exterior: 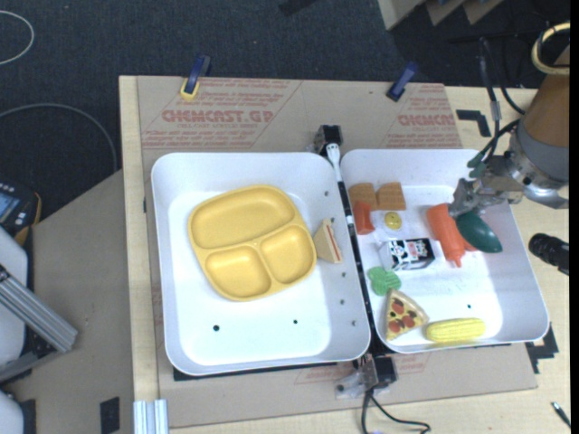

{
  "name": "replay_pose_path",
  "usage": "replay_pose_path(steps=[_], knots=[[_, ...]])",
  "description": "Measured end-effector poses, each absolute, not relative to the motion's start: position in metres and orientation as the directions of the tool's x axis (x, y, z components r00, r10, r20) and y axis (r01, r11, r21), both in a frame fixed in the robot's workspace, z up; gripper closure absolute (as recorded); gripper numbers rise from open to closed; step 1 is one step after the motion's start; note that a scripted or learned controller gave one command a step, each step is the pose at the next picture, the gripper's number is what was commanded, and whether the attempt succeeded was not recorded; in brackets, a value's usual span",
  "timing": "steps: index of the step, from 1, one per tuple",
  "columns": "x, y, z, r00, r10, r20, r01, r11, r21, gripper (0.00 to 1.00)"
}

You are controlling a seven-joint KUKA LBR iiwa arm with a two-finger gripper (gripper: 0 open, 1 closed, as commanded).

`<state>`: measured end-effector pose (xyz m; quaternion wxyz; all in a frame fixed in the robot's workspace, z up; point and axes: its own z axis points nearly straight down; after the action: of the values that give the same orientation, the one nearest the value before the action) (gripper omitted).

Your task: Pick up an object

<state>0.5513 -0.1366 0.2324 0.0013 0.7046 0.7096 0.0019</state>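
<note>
My gripper [468, 200] hangs over the right bin [525, 278], reaching in from the right side. Its tip is just above the upper end of an orange carrot-like toy [447, 233] and beside a dark green toy [479, 233]. I see nothing clearly held in it. More toy food lies in the same bin: two brown blocks [377, 194], an orange sausage [364, 217], a small yellow disc [392, 220], a black and white carton [410, 252], a green leafy piece [383, 281], a pizza slice [403, 316] and a yellow corn cob [455, 330].
The left bin [176, 269] holds a yellow divided plate [251, 240] and a sandwich wedge [327, 241] by its right wall. A black clamp [328, 138] sits between the bins at the back. Cardboard lines the bench around both bins.
</note>
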Motion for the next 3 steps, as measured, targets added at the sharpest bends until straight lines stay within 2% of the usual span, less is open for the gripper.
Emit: replay_pose_path(steps=[1,2,3], knots=[[0.575,-0.094,0.237,-0.006,1.0,0.001,1.0,0.006,0.004,1.0],[0.602,-0.064,0.217,-0.004,1.0,0.0,1.0,0.004,0.002,1.0],[0.602,-0.064,0.219,0.0,1.0,-0.002,1.0,0.0,0.003,1.0]])
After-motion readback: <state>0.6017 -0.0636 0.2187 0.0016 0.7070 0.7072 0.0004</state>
